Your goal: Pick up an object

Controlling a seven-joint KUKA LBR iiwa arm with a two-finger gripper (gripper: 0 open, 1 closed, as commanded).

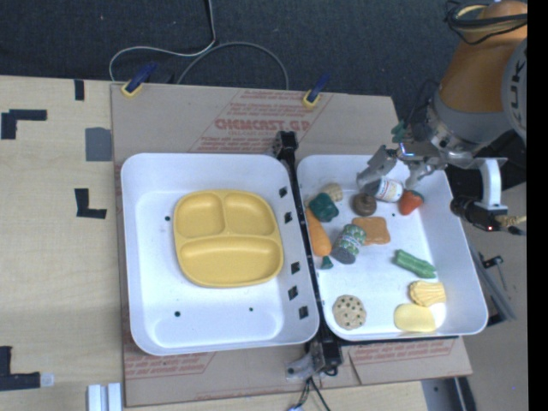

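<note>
Small white bottle [390,190] with a dark end, lying on its side at the far edge of the right bin [467,259], beside a red-orange toy [411,201]. Directly between the spread fingers of the gripper [396,172], not clamped. Cardboard sheet [257,122] under both bins.

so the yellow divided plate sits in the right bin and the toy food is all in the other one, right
Not quite. The camera view shows the yellow divided plate in the left bin, not the right one. The toy food, such as the cookie and the carrot, lies in the other bin, the right bin, where the gripper hangs.
</note>
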